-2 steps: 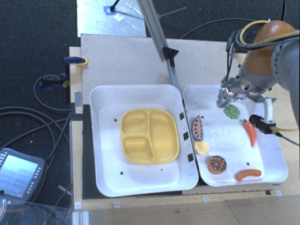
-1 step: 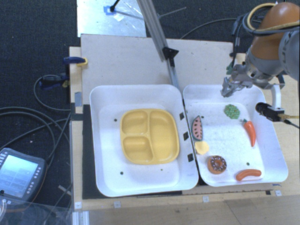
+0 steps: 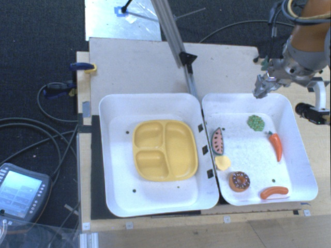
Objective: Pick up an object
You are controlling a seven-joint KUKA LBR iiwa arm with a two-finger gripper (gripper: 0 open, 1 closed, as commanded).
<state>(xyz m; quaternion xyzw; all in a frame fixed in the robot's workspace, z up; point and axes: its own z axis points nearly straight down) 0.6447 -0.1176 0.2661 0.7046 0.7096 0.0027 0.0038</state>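
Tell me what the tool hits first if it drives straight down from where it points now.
Probably the right bin's back rim or bare floor just inside; the tool hangs there. Depth is unclear.

Two bins (image 3: 155, 105), white plastic, smooth, faintly speckled. Divided plate (image 3: 165, 150), yellow plastic, soft sheen. Toy foods, plastic-looking: green cluster (image 3: 255, 122) bumpy, carrot (image 3: 277, 145) and sausage (image 3: 274, 192) glossy, doughnut (image 3: 239, 181) speckled. Bench top (image 3: 139, 66), pale board, matt. Pole (image 3: 168, 22), brushed grey metal. Floor (image 3: 36, 35), dark carpet, rough weave. Gripper (image 3: 260, 89), dull grey metal.
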